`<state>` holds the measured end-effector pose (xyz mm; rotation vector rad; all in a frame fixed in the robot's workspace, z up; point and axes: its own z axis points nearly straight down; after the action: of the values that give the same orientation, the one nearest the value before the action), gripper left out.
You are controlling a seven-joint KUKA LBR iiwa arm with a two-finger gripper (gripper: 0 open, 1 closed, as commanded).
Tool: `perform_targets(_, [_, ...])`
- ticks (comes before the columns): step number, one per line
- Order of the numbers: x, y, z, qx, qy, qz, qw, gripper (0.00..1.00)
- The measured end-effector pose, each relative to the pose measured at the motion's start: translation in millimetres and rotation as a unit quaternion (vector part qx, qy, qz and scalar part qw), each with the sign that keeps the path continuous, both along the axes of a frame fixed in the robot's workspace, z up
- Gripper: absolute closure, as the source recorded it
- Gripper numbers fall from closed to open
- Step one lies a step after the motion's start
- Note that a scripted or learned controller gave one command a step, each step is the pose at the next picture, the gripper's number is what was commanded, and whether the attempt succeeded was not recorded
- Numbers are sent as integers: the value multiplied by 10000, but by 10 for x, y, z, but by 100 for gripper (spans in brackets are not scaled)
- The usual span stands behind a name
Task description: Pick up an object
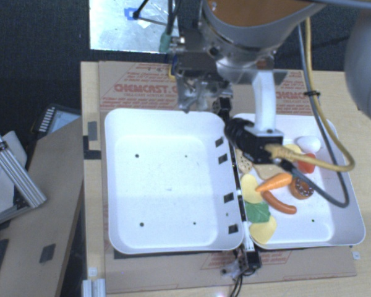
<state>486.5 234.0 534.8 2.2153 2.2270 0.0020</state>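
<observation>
A: What writing is showing on the bench (334,98)?

B: Red block letters are running across the cardboard sheet (142,82) under the bins, along its far edge. They are looking like "CHEMCAST", with smaller red lines beneath that are too blurred to read. More red print is peeking out at the sheet's near edge, also unreadable.

A: Where is the arm (260,17) sitting?

B: It is leaning in over the far edge of the bins, its orange band near the top. The gripper (201,101) is hanging above the far rim of the left bin (167,178), close to the divide. Whether its fingers are apart or together, I cannot tell; nothing is visibly between them.

A: And the things to pick?

B: They are lying in the right bin (321,228), crowded toward its left wall: an orange carrot (275,181), a red sausage (279,204), a green leaf piece (257,211), a yellow piece (263,231) at the near left corner, a brown round (302,189) and a white egg shape (308,144). A yellow hose (326,142) and black cable are trailing over them.
</observation>
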Motion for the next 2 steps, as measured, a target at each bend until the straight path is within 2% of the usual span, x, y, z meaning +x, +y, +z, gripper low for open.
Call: perform_targets(2, [0, 0, 0, 0, 0, -1, 10000, 100])
